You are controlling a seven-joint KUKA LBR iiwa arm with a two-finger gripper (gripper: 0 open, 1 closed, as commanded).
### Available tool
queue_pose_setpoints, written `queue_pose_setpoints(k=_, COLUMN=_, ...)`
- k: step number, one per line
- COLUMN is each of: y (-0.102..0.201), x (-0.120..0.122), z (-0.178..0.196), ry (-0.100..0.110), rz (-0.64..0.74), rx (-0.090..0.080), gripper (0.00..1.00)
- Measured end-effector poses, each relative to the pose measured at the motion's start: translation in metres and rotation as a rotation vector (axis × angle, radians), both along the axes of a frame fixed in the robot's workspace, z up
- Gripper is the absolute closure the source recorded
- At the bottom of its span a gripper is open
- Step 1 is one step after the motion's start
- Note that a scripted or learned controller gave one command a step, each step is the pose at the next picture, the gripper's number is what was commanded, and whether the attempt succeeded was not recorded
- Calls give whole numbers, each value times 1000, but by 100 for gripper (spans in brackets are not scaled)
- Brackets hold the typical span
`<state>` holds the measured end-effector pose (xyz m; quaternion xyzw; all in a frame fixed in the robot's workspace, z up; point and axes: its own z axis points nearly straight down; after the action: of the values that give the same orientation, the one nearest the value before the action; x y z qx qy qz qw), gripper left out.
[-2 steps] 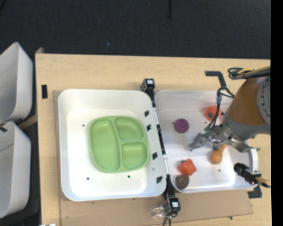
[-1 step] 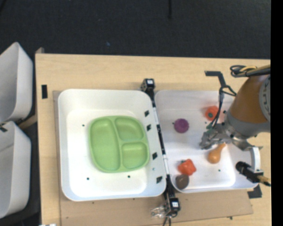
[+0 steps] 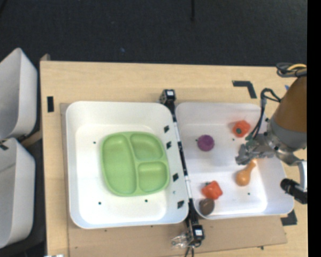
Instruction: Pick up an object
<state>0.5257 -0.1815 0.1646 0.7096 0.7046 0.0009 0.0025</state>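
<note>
Currently I'm hovering the claw [image 3: 245, 155] over the orange gourd-shaped toy [image 3: 245, 174]; finger state, cannot tell; next I'm needing a descent.

arm [image 3: 293, 108] in from right edge, orange band above grey wrist, wrist angled down and left, tool [image 3: 245, 155] low at the end of it, dark finger assembly pointing left, finger spacing not readable from this angle

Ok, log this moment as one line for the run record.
arm: over right bin | hand: above orange squash-shaped toy | grasp: not confirmed | left bin: green divided plate
</note>
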Motion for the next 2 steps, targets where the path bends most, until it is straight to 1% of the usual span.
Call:
queue_pose_setpoints(k=1, y=-7, x=0, z=44, ry=1, rz=3, rx=0, gripper=100)
queue_pose_setpoints(k=2, y=-9, x=2, z=98, ry=-2, rz=10, rx=-1, gripper=100)
